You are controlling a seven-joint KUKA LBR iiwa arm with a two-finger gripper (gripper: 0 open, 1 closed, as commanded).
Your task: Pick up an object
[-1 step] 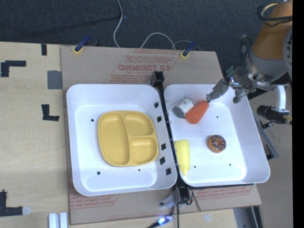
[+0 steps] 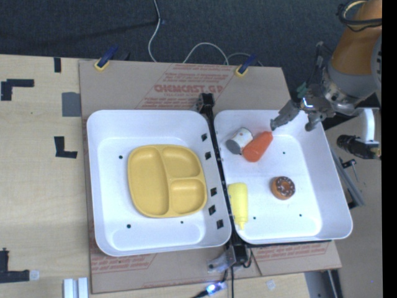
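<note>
The one view looks down at a slant on a pale wooden bench [image 2: 37, 185] with black tape marks on its left part. On it lies a brown cardboard sheet [image 2: 186, 82], held at its far edge by two blue-and-yellow clamps [image 2: 107, 57]. Red print runs across the sheet's far strip and again along its near edge; the letters are too small and blurred to read. Beyond the bench the floor is dark blue carpet [image 2: 74, 11], and a thin white cable [image 2: 186, 48] loops across it onto the cardboard.

Two white bins sit side by side on the sheet, touching along a black seam. The left bin [image 2: 102, 135] holds a yellow divided plate [image 2: 166, 180], lying flat near its middle. The right bin [image 2: 322, 216] holds four things: a white and grey cup [image 2: 236, 139] on its side at the far left, an orange carrot [image 2: 257, 146] touching it on the right, a yellow piece [image 2: 238, 202] against the left wall nearer the camera, and a brown donut [image 2: 283, 187] apart from the rest, near the middle.

The arm [image 2: 356, 39] comes in from the far right. Its gripper [image 2: 296, 117] hangs over the right bin's far right corner, fingers spread wide with nothing between them, one fingertip near the carrot's far end.
</note>
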